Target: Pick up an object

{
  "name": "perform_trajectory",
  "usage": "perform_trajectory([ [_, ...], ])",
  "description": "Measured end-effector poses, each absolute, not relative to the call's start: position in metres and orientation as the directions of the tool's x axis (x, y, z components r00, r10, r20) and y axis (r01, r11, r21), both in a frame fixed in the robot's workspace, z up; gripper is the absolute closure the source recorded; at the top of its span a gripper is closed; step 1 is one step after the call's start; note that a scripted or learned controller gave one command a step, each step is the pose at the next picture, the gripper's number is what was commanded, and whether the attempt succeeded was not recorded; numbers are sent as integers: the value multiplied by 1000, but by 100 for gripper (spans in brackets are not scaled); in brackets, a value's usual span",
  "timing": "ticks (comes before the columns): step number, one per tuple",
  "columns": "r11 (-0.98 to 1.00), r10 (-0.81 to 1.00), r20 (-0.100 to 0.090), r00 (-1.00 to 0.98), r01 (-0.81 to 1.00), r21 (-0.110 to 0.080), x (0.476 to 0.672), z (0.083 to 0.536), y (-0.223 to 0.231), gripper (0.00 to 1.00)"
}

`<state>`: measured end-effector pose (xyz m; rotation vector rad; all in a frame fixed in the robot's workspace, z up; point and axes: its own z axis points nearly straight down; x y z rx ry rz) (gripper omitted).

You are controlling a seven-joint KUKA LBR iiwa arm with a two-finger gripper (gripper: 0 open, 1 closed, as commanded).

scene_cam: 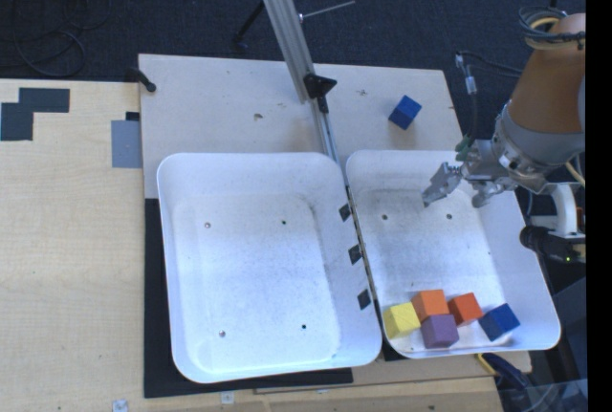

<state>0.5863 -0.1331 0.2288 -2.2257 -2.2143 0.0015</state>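
Note:
My gripper [461,190] hangs over the upper part of the right bin [516,248], open, with nothing between its fingers. Several cubes cluster in that bin's near corner, well below the gripper: a yellow cube [402,317], an orange cube [430,303], a red-orange cube [465,308], a purple cube [439,331] and a blue cube [498,321]. They touch or nearly touch one another.
Another blue cube [404,111] lies on the bench behind the right bin, outside both bins. The left bin [182,209] sits beside the right one. A slanted metal rail [287,28] rises behind the divide between the bins.

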Motion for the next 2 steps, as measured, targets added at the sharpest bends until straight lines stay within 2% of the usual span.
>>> perform_trajectory([
  [1,-2,1000,-1,2,1000,0,576,244,-171,0],
  [2,-2,1000,1,2,1000,0,531,90,-179,0],
])
